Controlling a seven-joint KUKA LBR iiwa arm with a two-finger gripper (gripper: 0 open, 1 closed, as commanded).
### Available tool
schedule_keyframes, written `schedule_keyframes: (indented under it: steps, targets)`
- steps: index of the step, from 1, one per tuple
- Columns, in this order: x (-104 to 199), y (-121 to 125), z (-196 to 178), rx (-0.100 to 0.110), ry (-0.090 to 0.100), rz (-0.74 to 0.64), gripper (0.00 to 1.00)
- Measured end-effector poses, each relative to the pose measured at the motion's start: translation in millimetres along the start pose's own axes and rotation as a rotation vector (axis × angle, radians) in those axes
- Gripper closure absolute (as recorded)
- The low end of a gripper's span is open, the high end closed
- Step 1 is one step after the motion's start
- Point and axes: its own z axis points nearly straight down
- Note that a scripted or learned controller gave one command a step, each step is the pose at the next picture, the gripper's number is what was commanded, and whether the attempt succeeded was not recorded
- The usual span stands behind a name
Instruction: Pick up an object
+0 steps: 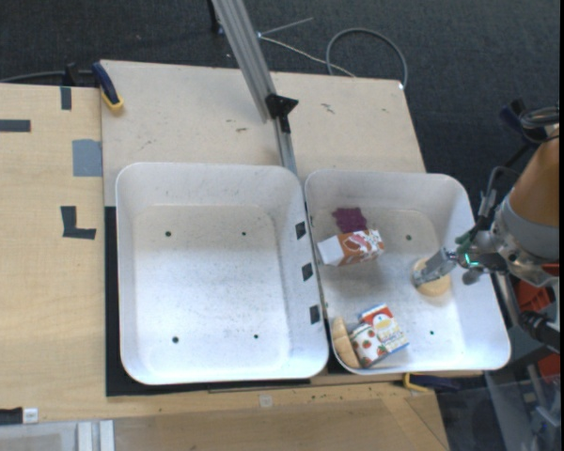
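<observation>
Nearest the lens, at 6 o'clock in the right bin (pixel 470 346): small red-and-white carton (pixel 382 332), tilted, with a tan bread-like piece (pixel 343 340) touching its 9 o'clock side against the bin's left wall. Further up, around 11 o'clock in the same bin: brown-and-white packet (pixel 353 246) lying flat, a dark purple item (pixel 350 218) touching its 12 o'clock edge. At 3 o'clock in the bin: pale tan round object (pixel 435 286), near the right wall, well apart from the other items. Gripper (pixel 436 268) directly over that round object's upper edge, reaching in from 3 o'clock; grey arm (pixel 531 214) with orange band behind it past the bin rim. Cannot tell from this angle whether the gripper is spread or closed, nor whether anything is clamped. Left bin (pixel 132 252) just beside the right one, walls touching along the centre. Metal rail (pixel 249 50) running in from 12 o'clock, ending at a black clamp (pixel 280 105) above the bins' junction. Blue-and-yellow clamp (pixel 107 86) at the board's 10 o'clock corner.
</observation>
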Motion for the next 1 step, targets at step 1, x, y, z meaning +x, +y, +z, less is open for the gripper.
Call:
schedule_keyframes:
  steps: [1]
  targets:
    - [0.4,1.1,-2.1,-0.004,-0.001,-0.002,0.00]
